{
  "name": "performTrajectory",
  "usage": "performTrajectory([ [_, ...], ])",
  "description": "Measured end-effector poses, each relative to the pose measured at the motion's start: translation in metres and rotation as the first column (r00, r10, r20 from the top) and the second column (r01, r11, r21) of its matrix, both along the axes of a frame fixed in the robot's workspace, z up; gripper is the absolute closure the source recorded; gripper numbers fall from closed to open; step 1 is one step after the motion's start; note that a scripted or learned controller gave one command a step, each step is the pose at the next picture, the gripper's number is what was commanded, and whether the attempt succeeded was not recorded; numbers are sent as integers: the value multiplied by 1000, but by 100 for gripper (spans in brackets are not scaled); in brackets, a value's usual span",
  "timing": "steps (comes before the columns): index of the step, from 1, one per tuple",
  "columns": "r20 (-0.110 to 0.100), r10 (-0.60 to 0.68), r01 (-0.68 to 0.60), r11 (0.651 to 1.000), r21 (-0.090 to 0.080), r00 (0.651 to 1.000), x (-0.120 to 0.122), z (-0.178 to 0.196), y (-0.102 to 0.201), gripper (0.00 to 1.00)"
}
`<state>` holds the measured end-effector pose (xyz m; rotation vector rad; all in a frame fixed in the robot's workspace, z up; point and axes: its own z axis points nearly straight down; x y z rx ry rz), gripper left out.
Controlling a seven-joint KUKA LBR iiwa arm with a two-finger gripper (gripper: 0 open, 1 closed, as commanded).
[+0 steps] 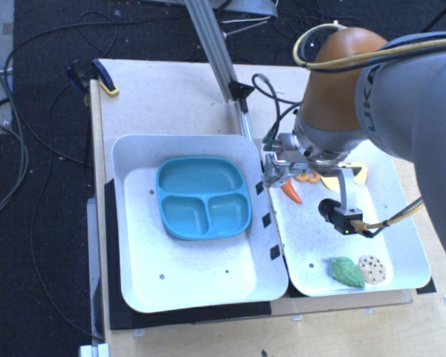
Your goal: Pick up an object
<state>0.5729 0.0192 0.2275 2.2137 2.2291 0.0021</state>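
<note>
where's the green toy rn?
The green toy lies near the front edge of the right bin, touching the round cookie on its right, well forward of the gripper.

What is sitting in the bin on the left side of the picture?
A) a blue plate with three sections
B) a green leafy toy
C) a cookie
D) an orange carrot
A: the blue plate with three sections lies in the left bin, while the other toys lie in the right bin.

Showing a thick grey arm (412, 88) with dark lettering, an orange band (342, 58) just beside it, yellow and black cables looping around that band.
</note>
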Motion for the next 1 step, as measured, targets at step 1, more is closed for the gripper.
performTrajectory([
  [1, 0, 0, 0, 1000, 0, 1000, 11, -7, 52, 100],
])
